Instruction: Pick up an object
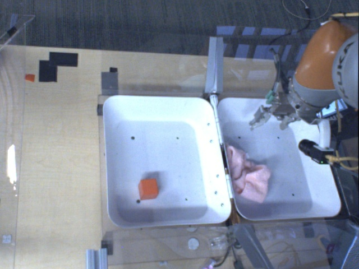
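Note:
A crumpled pink cloth (pixel 248 175) lies in the right bin (pixel 320 203), against its left wall. A small orange block (pixel 148 189) sits in the left bin (pixel 118 150), near its front left. My gripper (pixel 272 115) hangs over the back of the right bin, above and to the right of the cloth and well apart from it. Its fingers (pixel 257 118) are spread open with nothing between them.
A metal divider post (pixel 213 66) stands behind the seam between the two bins. Black blocks (pixel 55 65) and a small orange marker (pixel 30 78) lie on the wooden bench at the far left. A transparent panel (pixel 12 122) edges the left side.

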